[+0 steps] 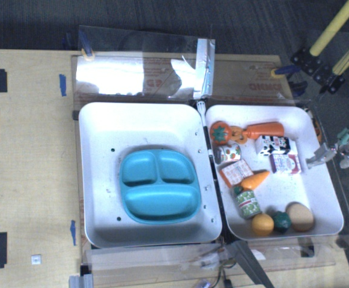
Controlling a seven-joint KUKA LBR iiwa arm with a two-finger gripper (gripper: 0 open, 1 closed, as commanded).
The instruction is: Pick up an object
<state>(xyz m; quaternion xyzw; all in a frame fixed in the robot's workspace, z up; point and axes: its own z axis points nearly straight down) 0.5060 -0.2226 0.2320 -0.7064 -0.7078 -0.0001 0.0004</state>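
The right white bin (pixel 324 188) holds several toy foods. An orange tube-like piece (pixel 263 129) lies along the far wall beside an orange and green toy (pixel 222 132). Below them sit a black-and-white carton (pixel 274 144), a pink and white packet (pixel 287 163), a small carton (pixel 229 155) and a red and white packet (pixel 236 172). A small carrot (pixel 256 180) rests above a green-labelled can (pixel 247 202). An orange fruit (pixel 262 224), a dark green piece (pixel 281 221) and a tan egg-shaped piece (pixel 300 215) line the near wall.
The left white bin (pixel 96 161) carries a blue divided plate (pixel 160 185) at its middle. A clear plastic sheet (pixel 138 71) stands behind the bins. Yellow rods with black clamps (pixel 327 35) stick up at the far right. A small metal bracket (pixel 325 155) sits at the right bin's rim.
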